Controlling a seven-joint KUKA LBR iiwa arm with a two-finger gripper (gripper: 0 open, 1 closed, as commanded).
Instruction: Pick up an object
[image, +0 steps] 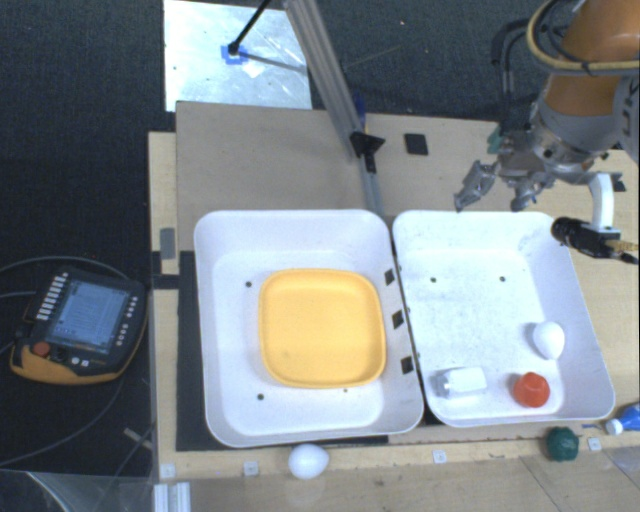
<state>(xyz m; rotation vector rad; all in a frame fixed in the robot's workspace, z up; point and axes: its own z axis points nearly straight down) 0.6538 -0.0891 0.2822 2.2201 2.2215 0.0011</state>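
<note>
gripper (497, 195): fingers spread, nothing between them, above right bin's (480, 255) far rim
targets: white egg (547, 339), red piece (531, 389), white block (460, 381) along near-right edge
free room: bin's middle
left bin (225, 330): yellow plate (322, 326)

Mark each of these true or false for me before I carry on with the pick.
1. The yellow plate lies in the left bin. True.
2. The hand holds the red object. False: the hand hangs open above the right bin's far edge, nothing between its fingers.
3. A white egg lies in the right bin. True.
4. The white block rests on the yellow plate. False: it lies in the right bin, near its front wall.
5. Another white egg lies outside the bins. True.
</note>
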